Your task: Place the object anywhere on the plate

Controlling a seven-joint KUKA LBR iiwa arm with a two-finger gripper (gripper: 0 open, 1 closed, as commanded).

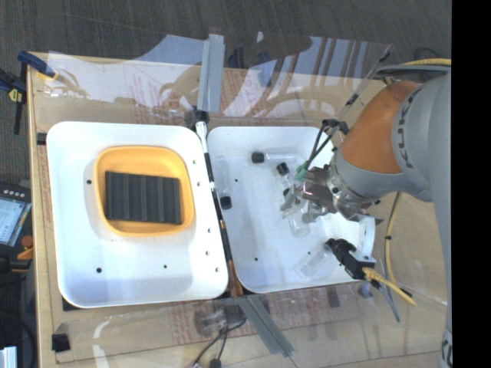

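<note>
yellow plastic marks the plate (142,162), a rounded tray with a dark ribbed insert, lying in the left bin (69,267). the arm (399,140) reaches over the right bin (253,267), and its claw (307,198) hangs low above that bin's floor, near its right side.

whether the claw is open or closed cannot be told from this view; its tip is a blur of pale, glassy parts against the white floor. nothing can be seen gripped in it.

several small dark bits lie in the right bin: one (258,158) near the top, another (282,168) just beside the claw, and a third (225,202) close to the wall between the bins. which of them is the object, i cannot say for sure. all are too small to give a clear long axis or facing.

as a judgement, the step in hand is the pick, not yet the carry. the next move calls for a firm hold on one piece, a lift clear of the bin walls, then travel left across the divider to set it down anywhere on the plate.
</note>
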